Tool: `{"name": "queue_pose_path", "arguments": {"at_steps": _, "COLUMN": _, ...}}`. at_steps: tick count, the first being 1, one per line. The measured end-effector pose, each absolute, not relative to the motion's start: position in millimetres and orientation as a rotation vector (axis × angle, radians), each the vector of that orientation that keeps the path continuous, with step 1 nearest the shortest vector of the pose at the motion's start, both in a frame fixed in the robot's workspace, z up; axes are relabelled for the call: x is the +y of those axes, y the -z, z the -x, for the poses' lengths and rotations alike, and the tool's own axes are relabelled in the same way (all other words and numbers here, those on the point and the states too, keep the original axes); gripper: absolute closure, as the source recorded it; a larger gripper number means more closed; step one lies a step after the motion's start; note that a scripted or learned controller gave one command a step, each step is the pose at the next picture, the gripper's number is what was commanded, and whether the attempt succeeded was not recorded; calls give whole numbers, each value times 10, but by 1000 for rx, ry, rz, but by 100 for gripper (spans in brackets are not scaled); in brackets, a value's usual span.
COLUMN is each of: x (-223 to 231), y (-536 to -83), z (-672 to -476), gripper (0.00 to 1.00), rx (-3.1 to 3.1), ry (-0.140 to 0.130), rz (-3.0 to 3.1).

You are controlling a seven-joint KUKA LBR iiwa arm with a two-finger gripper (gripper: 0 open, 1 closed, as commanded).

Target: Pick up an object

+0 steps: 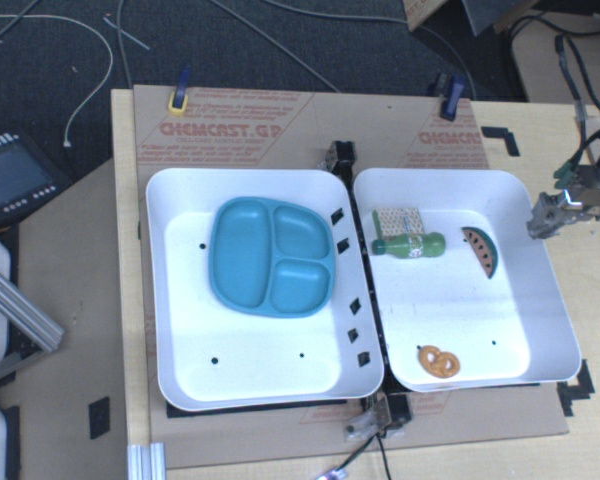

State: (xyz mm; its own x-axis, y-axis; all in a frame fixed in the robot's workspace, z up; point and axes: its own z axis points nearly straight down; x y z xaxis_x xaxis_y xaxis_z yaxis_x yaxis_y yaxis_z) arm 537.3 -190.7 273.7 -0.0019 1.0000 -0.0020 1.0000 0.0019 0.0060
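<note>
While parked over the right bin's (552, 298) right rim, gripper (552, 213) hard to read: open or closed, cannot tell. Nearest thing: melon slice (480, 251), near on its left, lying long-ways up and down the bin. Bottle (410, 245) and pretzel (439, 361) farther off.

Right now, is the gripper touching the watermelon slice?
Apart. The camera view shows the gripper outside the right bin's rim, with white floor between it and the watermelon slice.
</note>
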Motion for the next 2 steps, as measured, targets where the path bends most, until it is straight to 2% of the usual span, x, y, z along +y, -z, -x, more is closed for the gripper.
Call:
{"name": "queue_pose_path", "arguments": {"at_steps": 1, "x": -1906, "y": -2902, "z": -5381, "gripper": 100, "rx": 2221, "ry": -3, "rz": -2217}}
{"name": "queue_pose_path", "arguments": {"at_steps": 2, "x": -1439, "y": -2772, "z": -5440, "gripper": 100, "rx": 2229, "ry": -1, "rz": -2218}}
